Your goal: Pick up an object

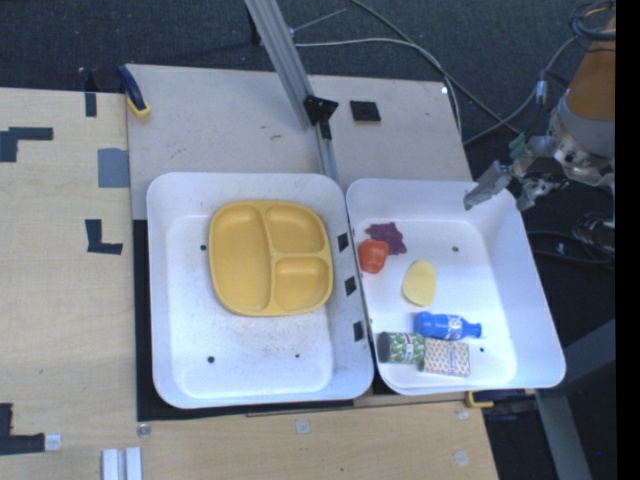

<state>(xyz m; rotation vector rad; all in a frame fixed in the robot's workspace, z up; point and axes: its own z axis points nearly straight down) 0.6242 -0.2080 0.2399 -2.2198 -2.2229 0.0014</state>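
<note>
I see the gripper above the right bin's upper rim, fingers spread and holding nothing (a waiting pose, I think), near the purple toy.

The gripper hangs over the upper right rim of the right bin. Down and left of it, inside that bin, lie a leafy piece and a round fruit, touching. Below it sits an oval piece, farther down a bottle, then two packets. Far left, the left bin holds a divided tray.
</note>
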